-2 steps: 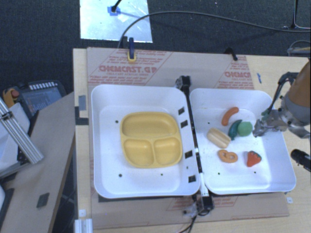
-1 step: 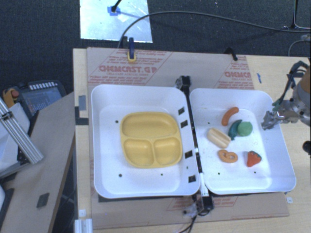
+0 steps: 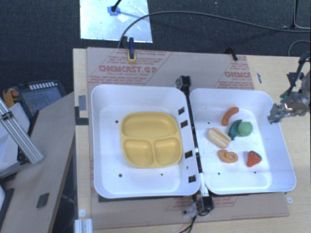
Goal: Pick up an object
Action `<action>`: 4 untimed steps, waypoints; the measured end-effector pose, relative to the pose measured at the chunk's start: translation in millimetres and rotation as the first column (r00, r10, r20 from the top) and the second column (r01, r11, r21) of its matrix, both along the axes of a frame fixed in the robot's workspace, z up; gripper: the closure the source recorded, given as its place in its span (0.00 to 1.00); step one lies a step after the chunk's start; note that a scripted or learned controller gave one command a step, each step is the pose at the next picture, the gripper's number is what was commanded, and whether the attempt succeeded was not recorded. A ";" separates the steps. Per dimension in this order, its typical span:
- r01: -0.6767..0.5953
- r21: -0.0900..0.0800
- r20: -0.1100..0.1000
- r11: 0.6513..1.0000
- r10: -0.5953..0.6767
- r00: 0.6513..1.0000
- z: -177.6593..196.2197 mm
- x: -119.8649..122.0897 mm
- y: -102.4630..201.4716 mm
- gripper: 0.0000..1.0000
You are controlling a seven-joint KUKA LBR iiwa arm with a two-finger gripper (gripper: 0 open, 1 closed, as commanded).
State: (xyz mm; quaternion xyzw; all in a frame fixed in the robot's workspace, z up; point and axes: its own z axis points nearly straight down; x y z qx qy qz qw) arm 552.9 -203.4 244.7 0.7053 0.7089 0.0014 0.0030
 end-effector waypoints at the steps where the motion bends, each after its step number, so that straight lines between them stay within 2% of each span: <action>1: -0.004 0.003 -0.003 1.000 0.004 1.000 2.6 11.7 44.2 1.00; 3: -0.004 0.004 -0.005 1.000 0.004 1.000 -7.5 34.4 139.5 1.00; 4: -0.004 0.004 -0.005 1.000 0.004 1.000 -5.7 32.9 186.0 1.00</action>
